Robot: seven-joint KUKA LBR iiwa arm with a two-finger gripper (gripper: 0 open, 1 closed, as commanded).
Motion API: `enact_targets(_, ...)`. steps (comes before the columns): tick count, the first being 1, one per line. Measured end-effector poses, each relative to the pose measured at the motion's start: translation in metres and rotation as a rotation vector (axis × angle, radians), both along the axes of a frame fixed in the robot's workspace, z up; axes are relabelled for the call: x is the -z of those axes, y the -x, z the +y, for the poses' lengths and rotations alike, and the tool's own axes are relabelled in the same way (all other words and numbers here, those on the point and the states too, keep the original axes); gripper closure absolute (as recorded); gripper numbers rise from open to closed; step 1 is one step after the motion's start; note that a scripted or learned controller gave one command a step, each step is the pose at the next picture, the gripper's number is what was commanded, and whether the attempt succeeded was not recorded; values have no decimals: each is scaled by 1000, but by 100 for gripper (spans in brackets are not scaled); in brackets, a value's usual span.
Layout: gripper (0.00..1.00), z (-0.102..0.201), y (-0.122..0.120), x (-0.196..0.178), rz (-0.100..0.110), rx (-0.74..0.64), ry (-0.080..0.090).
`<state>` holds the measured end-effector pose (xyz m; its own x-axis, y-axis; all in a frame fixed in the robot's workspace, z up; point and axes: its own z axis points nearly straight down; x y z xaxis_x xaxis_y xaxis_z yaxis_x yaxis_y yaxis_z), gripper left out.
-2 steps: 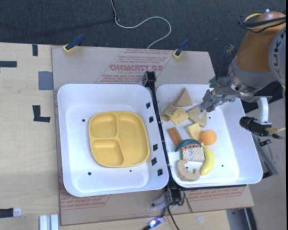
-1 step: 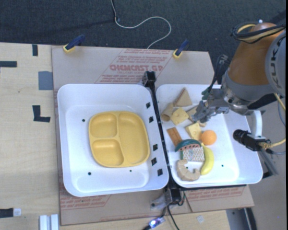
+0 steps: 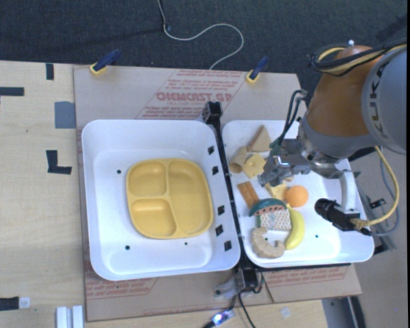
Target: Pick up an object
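The right bin [image 3: 342, 248] holds a heap of toy food: an orange ball [image 3: 296, 196], a yellow banana [image 3: 296, 230], a tan ring-shaped piece [image 3: 267, 244], a teal-topped patterned block [image 3: 272, 215], a brown stick [image 3: 247, 194], and pale tan wedges [image 3: 254, 150] at the back. My gripper [image 3: 278, 170] hangs low over the bin's middle, just left of and above the orange ball, next to the pale pieces. Nothing shows between its fingers.
The left bin [image 3: 102, 149] holds a yellow divided plate [image 3: 169, 198]. A black divider [image 3: 219, 162] runs between the bins. The grey and orange arm [image 3: 348, 108] covers the right bin's back right corner. A white cable [image 3: 205, 33] lies behind the bins.
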<state>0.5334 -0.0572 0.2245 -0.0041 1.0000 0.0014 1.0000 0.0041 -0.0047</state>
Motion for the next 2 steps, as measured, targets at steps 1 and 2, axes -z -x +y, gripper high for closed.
enact_targets(1,100,34,37,-5,1,0,0)
enact_targets(2,100,53,39,-6,-1,0,1)
